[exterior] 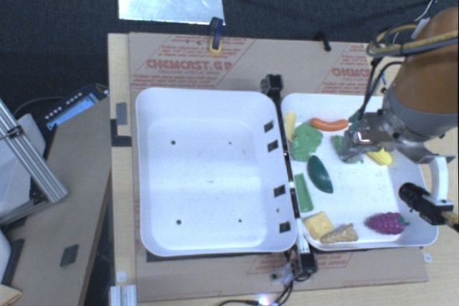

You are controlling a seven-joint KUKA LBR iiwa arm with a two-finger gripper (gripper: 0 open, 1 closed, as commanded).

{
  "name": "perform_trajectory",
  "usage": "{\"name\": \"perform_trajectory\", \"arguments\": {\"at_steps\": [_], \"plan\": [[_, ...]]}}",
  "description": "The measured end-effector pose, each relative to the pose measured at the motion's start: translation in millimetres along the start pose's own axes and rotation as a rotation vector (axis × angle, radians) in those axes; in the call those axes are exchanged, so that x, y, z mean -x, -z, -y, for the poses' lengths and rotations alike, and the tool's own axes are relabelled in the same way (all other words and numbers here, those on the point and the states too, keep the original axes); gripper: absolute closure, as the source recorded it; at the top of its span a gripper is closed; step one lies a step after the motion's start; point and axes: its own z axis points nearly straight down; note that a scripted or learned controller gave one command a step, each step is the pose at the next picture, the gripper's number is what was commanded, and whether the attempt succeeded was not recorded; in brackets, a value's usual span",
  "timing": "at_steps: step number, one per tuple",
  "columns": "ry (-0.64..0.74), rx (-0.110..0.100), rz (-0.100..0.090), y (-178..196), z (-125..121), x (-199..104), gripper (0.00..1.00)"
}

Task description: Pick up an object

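Note:
The right bin (pixel 401 186) holds several toy foods. An orange carrot (pixel 330 124) lies near its back wall, and a light green lettuce piece (pixel 306 141) sits beside a yellow corn piece (pixel 290 127) at its left wall. A dark green oval (pixel 320 174) lies mid-bin, with a green strip (pixel 303 193) to its left. A yellow block (pixel 318 224), a tan wedge (pixel 343 233) and purple grapes (pixel 386 223) line the front. My gripper (pixel 356 145) is down in the bin's back right part. A yellow piece (pixel 381 157) lies right against its right side.
The left bin (pixel 208 168) stands next to the right one, with a black divider with clips (pixel 281 154) between them. The arm's grey body (pixel 423 93) overhangs the right bin's back right corner. A black fitting (pixel 424 203) sticks out over the bin's right edge.

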Motion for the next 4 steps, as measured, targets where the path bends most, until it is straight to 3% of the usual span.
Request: {"name": "perform_trajectory", "arguments": {"at_steps": [1,2,3,4], "plan": [[0.007,0.011,0.0,157,5,38,1.0],[0.011,-0.005,-0.001,166,-52,41,1.0],[0.007,-0.01,-0.001,116,-110,64,1.0],[0.01,-0.004,0.0,112,-176,80,1.0]]}}
